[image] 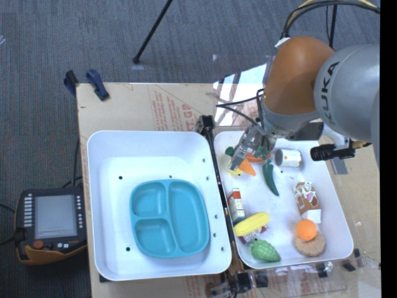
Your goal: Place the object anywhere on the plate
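The tool (243, 160) hangs low in the upper left corner of the right-hand shallow white bin (338, 219), over a small orange carrot-shaped toy (250, 167); whether its jaws are wide or narrow, I cannot tell (the wrist hides them). A dark green pepper-like piece (270, 177) lies just beside. The light blue three-compartment plastic plate (169, 218) sits in the left-hand white bin (105, 166). A yellow toy corn cob (252, 223) lies lower in the right bin, on the brown worktop (149, 104).
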Controlling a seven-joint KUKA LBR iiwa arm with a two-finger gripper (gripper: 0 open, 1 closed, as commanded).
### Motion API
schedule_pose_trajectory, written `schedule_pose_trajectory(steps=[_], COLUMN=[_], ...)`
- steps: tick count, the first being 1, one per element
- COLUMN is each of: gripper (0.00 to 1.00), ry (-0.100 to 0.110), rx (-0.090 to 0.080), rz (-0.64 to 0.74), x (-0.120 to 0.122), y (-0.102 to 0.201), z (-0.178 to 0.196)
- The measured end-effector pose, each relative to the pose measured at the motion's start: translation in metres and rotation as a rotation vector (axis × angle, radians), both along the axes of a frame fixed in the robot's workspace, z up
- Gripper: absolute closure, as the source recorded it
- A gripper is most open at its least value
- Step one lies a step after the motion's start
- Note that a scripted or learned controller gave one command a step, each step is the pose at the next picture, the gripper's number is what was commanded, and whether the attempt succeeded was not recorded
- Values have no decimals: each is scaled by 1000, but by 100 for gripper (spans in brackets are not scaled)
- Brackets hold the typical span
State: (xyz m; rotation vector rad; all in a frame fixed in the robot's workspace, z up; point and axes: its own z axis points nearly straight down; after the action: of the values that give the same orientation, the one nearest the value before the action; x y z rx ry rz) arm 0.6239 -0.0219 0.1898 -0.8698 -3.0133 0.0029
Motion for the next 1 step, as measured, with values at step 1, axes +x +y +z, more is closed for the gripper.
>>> schedule_pose_trajectory(steps=[1], gripper=[100], ry=[0], rx=[0], rz=[-113], x=[-64], y=[65], z=[-6])
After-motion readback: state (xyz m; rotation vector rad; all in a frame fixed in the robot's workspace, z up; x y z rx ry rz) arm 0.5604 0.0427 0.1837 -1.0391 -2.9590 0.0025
